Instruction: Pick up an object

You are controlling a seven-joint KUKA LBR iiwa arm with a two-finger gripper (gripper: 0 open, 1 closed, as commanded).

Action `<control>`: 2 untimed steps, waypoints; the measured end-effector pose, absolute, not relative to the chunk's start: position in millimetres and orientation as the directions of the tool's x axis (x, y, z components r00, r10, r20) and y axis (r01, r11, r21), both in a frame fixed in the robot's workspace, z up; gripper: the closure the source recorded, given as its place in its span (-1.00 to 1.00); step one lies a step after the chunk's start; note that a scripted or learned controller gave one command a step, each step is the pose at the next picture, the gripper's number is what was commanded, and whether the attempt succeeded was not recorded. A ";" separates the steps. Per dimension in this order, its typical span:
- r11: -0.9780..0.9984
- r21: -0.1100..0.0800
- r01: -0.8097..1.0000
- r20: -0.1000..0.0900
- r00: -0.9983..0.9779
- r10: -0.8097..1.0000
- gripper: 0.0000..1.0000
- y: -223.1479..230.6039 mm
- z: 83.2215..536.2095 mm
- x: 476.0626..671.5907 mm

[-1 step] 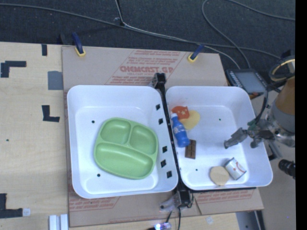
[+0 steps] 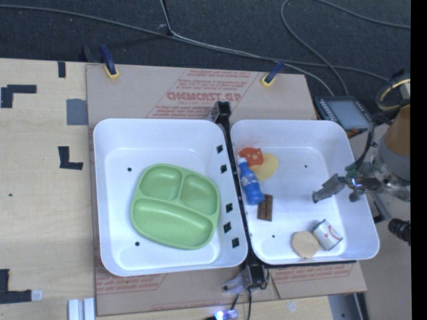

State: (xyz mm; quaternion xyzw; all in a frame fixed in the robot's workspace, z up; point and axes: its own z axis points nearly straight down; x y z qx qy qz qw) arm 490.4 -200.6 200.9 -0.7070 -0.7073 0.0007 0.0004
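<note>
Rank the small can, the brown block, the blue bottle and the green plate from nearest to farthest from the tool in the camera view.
From the tool, at the right bin's right side:
1. Small can, just below it, near the bin's front right corner.
2. Brown block, mid-bin, to its left.
3. Blue bottle, by the divider, a little farther left.
4. Green plate, in the left bin.

Red print on the cardboard sheet (image 2: pixel 200 92) under the bins, well off from the gripper (image 2: pixel 325 191) toward the far left: seemingly "CHEMCAST GP" (last letters blurred). Smaller lines beneath too blurred to read. Nothing else legible.
</note>
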 end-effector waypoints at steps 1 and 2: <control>0.002 -0.006 1.000 0.001 -0.002 1.000 -1.00 -194.3 147.1 498.5; 0.001 -0.006 1.000 0.001 -0.001 1.000 -1.00 -196.8 102.4 493.8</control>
